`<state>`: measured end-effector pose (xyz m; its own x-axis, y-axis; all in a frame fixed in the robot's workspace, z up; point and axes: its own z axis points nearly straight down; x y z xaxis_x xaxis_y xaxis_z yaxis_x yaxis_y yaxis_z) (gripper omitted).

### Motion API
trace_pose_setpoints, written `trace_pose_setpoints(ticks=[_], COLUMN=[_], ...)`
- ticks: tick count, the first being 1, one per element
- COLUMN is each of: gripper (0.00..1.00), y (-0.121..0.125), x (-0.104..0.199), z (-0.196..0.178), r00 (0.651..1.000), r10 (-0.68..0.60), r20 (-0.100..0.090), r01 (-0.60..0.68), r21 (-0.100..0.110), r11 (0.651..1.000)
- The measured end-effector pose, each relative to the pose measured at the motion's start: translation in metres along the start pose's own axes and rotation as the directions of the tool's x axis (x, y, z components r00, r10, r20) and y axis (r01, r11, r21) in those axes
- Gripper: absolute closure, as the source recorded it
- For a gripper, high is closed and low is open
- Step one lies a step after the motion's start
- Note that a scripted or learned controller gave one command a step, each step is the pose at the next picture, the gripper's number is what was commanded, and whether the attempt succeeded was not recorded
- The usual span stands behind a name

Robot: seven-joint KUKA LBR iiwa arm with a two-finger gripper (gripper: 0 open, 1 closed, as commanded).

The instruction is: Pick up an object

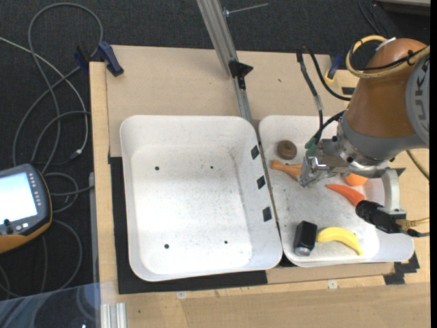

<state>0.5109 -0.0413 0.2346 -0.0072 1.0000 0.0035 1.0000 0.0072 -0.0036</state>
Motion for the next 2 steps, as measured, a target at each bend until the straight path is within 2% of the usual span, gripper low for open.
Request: trace_pose_setpoints(ticks=[2], gripper=[1.00], y=[0.018], x=[0.120], z=[0.011], r00=[1.000], r10=[-0.001], r20=[0.000], r01=[0.001], r21=[-0.004], r11=[1.000])
